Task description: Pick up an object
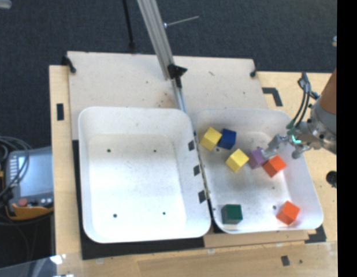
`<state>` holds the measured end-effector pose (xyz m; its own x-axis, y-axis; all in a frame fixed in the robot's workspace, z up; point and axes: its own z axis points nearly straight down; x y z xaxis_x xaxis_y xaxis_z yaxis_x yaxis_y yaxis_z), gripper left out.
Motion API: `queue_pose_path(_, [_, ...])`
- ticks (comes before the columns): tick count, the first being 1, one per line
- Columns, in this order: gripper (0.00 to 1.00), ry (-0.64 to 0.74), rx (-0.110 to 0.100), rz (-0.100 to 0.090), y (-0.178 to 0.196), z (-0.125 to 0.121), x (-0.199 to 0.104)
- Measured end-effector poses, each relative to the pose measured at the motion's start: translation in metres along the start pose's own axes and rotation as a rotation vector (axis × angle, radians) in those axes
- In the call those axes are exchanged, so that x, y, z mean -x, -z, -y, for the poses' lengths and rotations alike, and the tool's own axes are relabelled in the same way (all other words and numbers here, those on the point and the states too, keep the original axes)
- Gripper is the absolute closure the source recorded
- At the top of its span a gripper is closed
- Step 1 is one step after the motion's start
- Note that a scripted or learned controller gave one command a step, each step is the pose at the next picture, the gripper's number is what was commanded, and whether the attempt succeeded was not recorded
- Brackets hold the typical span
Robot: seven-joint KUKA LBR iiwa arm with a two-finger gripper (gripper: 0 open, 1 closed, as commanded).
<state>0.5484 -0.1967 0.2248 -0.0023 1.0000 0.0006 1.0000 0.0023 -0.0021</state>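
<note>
Reaching in from the right, I have my fingers (281, 147) low over the right bin (308, 180), right at an orange cube (274, 165) and a purple cube (257, 157) that sit touching each other near the bin's middle right. The orange cube lies just below my fingertips and the purple one just to their left; whether either is actually between my fingers I cannot tell, and I cannot tell if the fingers are spread or pressed together, because they blur into the grey of my wrist from this angle.

Left of the purple cube, just beside it, is a yellow cube (237, 160). Farther up and left, a second yellow cube (211, 138) touches a blue cube (227, 138) on its right. Along the near edge of the same bin, a green cube (231, 213) sits at the left corner and a second orange cube (288, 212) toward the right, well apart from each other.

The left bin (86, 154) stands alongside, its rim meeting the right bin's rim. Both bins rest on the pale wooden surface (126, 79). A slanted metal rail (156, 30) runs from the top of the view down to the gap between the bins. At the far left, off the surface, a small screen (29, 178) with cables sits on the dark floor.
</note>
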Motion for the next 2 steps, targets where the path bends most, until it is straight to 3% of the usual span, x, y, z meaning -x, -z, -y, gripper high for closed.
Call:
queue_pose_path(1, [0.00, 0.000, 0.004, 0.001, 0.002, -0.001, 0.000])
queue_pose_path(2, [0.00, -0.003, -0.001, 0.002, -0.040, -0.002, 0.002])
